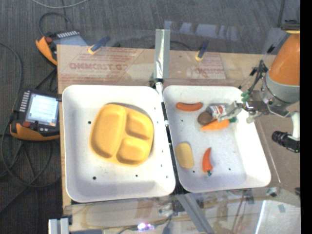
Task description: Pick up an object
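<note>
The right bin [253,174] holds several toy foods. A sausage [188,106] lies near its far edge. A small can [218,111] lies on its side beside a brown round piece [204,118], with a carrot [215,126] just in front of them. A pale yellow slice [184,155] and a red chili pepper [207,160] lie nearer the front. My gripper [236,109] reaches in from the right over the bin's far right corner, close to the can's right end and the carrot's tip. Nothing is visibly held.
The left bin [78,179] carries a yellow divided plate [122,133]. A ridge where the two bins meet [167,135] runs between them. A handheld pendant [36,113] lies on the floor at the left. The arm's orange band [287,60] stands at the right edge.
</note>
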You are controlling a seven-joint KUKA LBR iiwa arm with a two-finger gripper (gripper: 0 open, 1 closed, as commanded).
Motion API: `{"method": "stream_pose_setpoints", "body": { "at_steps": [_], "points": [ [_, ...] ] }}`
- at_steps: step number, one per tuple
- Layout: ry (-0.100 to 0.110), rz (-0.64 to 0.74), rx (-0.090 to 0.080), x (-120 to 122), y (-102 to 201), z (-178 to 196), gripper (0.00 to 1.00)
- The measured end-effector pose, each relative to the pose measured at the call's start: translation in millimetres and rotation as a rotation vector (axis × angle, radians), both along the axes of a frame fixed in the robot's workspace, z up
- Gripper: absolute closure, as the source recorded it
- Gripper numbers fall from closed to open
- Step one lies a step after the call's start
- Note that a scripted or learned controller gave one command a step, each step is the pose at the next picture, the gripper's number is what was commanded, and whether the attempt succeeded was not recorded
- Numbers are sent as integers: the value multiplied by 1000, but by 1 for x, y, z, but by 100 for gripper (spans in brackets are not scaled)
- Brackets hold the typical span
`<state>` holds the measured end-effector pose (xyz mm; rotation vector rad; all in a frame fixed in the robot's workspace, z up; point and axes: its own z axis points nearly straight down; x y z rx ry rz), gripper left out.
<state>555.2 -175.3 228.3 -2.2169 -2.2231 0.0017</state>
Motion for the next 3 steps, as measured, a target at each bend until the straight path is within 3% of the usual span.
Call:
{"method": "stream_pose_setpoints", "body": {
  "at_steps": [1, 2, 3],
  "points": [
    [-13, -28, -5, 31, -1, -138, 0],
    [-13, -29, -7, 30, -2, -129, 100],
    [-1, -30, -5, 113, 5, -30, 100]
  ]
}}
